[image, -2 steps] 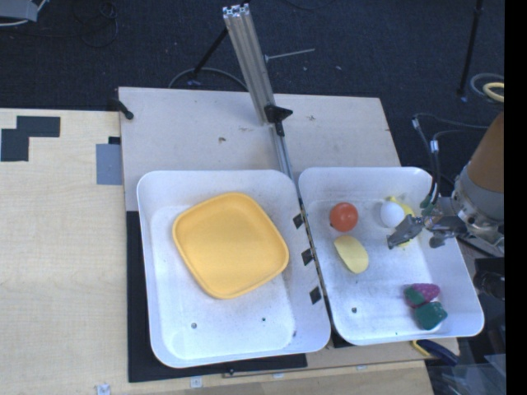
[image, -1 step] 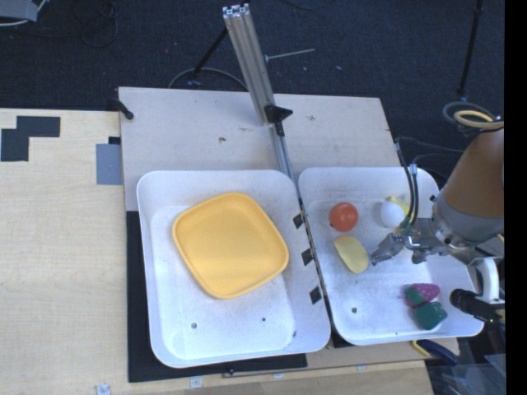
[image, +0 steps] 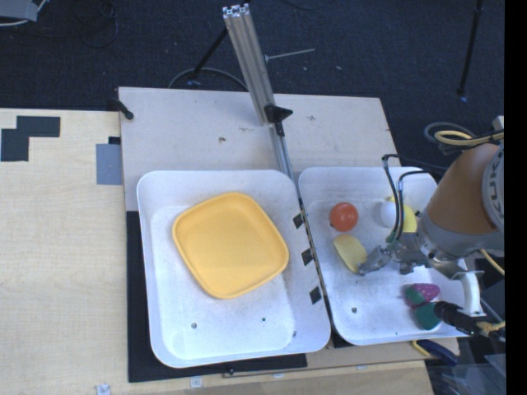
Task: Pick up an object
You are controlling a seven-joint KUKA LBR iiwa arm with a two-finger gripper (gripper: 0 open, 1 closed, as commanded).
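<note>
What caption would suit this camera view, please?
Grey arm's gripper low beside a pale yellow piece in the right white bin; square yellow plate lies left.

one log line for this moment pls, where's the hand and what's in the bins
hand low in right bin, beside yellow piece | grasp: none seen | red ball nearby | left bin: yellow plate

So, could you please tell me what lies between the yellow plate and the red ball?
In the camera view, the two bins' adjoining rims lie between the yellow plate and the red ball.
</note>
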